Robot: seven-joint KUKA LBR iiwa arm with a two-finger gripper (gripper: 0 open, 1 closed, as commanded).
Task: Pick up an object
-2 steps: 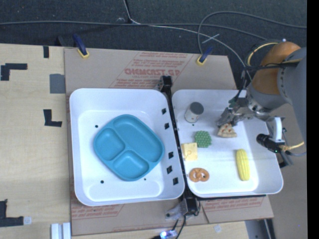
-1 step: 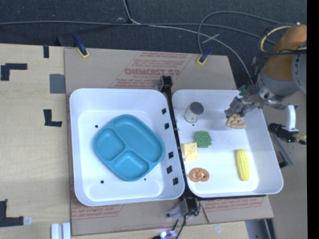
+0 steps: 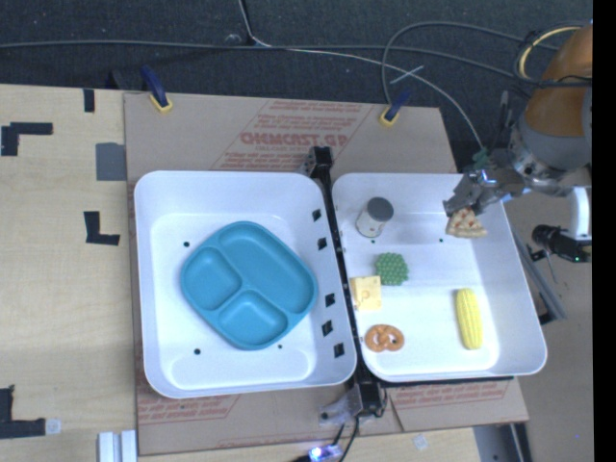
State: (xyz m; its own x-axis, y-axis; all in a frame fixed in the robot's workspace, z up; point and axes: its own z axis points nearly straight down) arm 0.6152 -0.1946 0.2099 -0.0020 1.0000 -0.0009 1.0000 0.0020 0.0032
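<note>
From my seat I see the arm (image 3: 553,114) reaching in at the upper right, its gripper (image 3: 470,200) over the far right corner of the right bin (image 3: 510,354). A pizza slice (image 3: 466,223) sits right at the fingertips, at their lower end; the fingers look closed onto its upper edge, though the picture is too coarse for me to be sure how firm that hold is. The slice is above or on the bin floor near the far right wall; I cannot tell which.

The rest of the right bin is fairly crowded. A small grey cylinder (image 3: 374,217) stands near the far left of this bin, well apart from the gripper. Below it lies a green bumpy piece (image 3: 392,269), and just beside that, toward the divider, a yellow cheese block (image 3: 366,293). A pretzel (image 3: 384,338) lies near the front left corner. A corn cob (image 3: 469,318) lies lengthwise near the right wall, below the gripper and apart from it. Nothing lies between the gripper and the slice.

The left bin (image 3: 154,258) holds a blue divided tray (image 3: 248,284), lying flat and turned at an angle. Both bins rest on a cardboard sheet (image 3: 289,133) fixed by two clamps (image 3: 157,91) at its far edge. Cables (image 3: 318,51) cross the dark floor behind.
</note>
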